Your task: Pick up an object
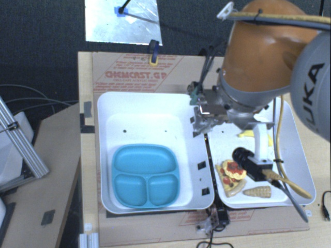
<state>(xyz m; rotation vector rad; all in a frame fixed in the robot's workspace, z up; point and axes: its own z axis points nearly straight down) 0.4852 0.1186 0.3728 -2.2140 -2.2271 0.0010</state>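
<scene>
Desk's right bin (302,161) holds my target, the pizza slice toy (232,176), at 5 o'clock of my tool (202,119), grip state unclear; looks light, rigid, slick, so I'd pinch its side edges.

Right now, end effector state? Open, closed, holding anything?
End effector: cannot be told. It sits over the divide between the two bins, at the back of the right bin, largely hidden by the arm's wrist. Nothing is visibly held.
</scene>
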